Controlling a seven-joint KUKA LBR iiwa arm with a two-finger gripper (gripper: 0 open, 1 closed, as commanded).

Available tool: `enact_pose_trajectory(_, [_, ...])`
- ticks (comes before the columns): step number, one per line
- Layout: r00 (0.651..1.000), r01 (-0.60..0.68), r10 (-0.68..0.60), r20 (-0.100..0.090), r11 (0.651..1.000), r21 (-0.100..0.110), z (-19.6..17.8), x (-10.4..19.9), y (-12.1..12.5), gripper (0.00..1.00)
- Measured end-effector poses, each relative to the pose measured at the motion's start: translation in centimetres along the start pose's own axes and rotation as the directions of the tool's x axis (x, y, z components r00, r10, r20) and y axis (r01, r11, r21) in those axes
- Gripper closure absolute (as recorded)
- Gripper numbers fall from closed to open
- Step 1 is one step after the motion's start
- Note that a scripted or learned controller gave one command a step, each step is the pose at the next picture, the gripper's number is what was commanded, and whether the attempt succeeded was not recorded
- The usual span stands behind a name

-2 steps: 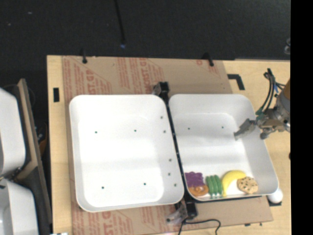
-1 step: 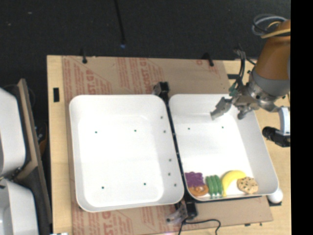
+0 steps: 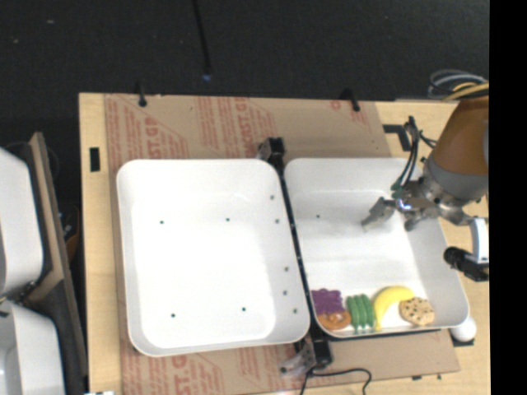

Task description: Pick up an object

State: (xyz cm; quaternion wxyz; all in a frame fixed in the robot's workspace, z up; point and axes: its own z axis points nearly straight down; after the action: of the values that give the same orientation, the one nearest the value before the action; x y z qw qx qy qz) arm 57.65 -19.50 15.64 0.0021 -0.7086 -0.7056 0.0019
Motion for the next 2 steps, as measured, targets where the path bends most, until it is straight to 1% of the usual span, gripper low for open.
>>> enact_pose_trajectory(1, [0.999, 0.051, -0.051, -0.001, 0.999, -0.001, 5.87, 5.57, -3.05, 0.00])
enact_pose_trajectory(2, [0.999, 0.048, -0.048, 0.001, 0.999, -0.006, 5.58, 5.35, -2.91, 0.00])
